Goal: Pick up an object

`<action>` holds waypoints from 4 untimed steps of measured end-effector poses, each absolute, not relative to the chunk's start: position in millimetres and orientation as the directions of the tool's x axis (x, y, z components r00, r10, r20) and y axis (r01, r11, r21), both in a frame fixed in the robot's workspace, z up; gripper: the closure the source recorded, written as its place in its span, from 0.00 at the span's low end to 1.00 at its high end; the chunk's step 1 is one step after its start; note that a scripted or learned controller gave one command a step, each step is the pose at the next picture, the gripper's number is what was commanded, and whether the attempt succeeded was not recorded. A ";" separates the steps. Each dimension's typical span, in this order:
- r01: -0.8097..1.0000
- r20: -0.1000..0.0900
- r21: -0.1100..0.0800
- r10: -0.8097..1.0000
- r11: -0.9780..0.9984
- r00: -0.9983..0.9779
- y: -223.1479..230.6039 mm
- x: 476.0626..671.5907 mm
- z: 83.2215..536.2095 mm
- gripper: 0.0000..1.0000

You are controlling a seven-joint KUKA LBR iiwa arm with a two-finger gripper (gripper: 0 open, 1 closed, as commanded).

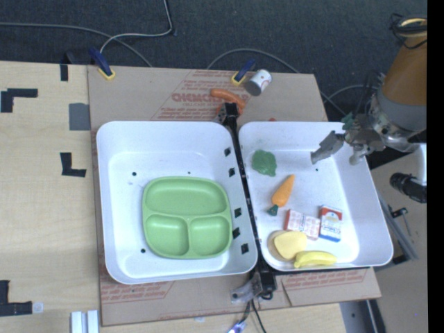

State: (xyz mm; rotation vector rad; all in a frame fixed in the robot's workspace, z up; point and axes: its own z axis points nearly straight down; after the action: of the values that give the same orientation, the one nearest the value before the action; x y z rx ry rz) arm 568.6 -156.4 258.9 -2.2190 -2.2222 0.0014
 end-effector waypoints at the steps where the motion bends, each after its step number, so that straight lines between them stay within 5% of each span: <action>1: 1.000 0.001 -0.004 1.000 0.001 -0.001 -116.7 564.0 150.8 0.00; 2: 1.000 0.001 -0.004 1.000 0.001 -0.001 -93.7 563.7 92.8 0.00; 4: 1.000 -0.001 0.002 1.000 0.001 -0.001 -94.8 581.0 86.1 0.00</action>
State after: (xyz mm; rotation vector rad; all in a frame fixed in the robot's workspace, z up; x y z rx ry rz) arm 581.0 -94.8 86.1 -2.2214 -2.2237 -0.0010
